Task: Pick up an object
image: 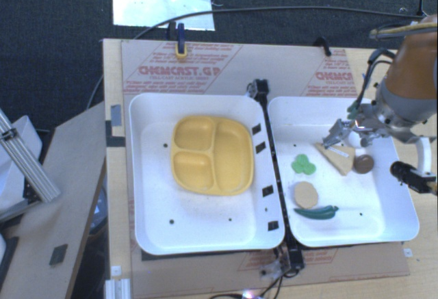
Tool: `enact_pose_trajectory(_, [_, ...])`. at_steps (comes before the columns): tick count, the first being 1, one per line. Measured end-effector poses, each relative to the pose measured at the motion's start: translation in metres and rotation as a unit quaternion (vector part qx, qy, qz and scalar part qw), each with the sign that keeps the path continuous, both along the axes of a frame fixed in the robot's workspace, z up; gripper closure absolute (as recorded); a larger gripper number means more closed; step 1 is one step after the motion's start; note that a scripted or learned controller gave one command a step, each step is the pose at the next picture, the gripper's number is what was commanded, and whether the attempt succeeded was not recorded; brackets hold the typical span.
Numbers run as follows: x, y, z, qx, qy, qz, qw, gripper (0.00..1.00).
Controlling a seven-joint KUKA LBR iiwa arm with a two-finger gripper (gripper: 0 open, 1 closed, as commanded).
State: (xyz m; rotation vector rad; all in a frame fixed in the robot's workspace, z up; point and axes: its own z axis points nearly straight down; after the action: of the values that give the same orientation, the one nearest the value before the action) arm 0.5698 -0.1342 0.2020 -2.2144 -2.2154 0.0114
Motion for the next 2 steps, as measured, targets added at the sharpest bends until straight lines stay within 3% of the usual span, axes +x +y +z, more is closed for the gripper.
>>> enact_pose_trajectory(1, [0.003, 0.000, 0.007, -0.0008, -0.006, 0.001, 1.0000, 0.00])
enact_pose_trajectory(2, [0.004, -0.001, -0.035, -0.0005, -0.005, 0.001, 1.0000, 0.00])
